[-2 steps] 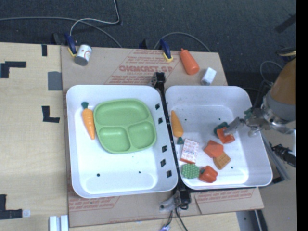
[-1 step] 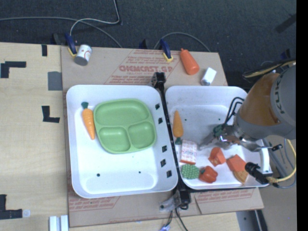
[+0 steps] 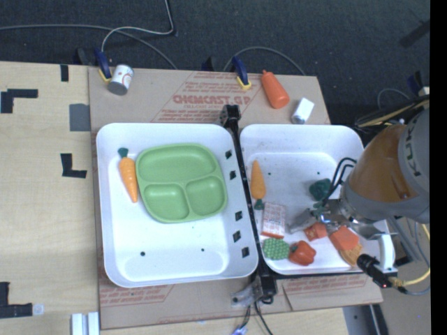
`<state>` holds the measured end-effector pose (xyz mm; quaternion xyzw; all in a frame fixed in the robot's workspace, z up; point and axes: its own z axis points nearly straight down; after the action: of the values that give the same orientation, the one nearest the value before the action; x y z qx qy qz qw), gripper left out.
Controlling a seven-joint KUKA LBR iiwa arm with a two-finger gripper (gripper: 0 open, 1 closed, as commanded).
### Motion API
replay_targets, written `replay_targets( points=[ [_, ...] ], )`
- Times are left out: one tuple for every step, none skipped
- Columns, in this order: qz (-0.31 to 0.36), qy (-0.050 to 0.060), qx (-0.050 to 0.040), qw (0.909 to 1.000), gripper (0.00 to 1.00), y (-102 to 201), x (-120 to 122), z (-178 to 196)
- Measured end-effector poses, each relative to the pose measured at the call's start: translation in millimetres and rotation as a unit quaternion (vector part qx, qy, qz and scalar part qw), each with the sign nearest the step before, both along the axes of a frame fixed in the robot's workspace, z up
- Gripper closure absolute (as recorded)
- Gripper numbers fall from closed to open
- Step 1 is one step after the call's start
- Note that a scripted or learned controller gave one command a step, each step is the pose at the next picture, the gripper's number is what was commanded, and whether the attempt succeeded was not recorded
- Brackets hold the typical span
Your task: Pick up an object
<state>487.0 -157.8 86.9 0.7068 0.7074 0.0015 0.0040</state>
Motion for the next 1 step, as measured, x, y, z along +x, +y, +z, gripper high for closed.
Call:
replay_targets(
  points=[
    [0.000, 0.000, -0.0003, 1.0000, 1.00, -0.3, 0.4, 10.0]
  ],
)
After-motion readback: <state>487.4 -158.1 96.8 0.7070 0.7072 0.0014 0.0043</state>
